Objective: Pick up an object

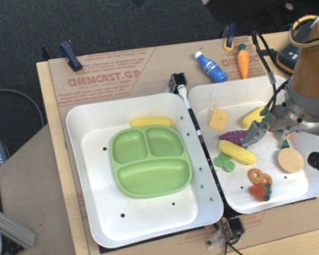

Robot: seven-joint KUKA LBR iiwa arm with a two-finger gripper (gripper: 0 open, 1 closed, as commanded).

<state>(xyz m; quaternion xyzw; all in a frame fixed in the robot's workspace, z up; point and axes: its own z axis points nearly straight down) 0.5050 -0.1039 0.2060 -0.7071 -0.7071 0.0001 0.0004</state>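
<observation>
A single fixed camera looks down from above at a slant, far enough back to take in both white bins [90, 183], the whole bench [109, 72] and, seemingly, dark floor beyond its far edge.

Glossy white plastic bins [87, 165] on a matt cardboard sheet [103, 76].

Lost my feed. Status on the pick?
Claw low in right bin, beside purple grapes. Nothing seen held. Corn cob, yellow piece crowd it.
</observation>
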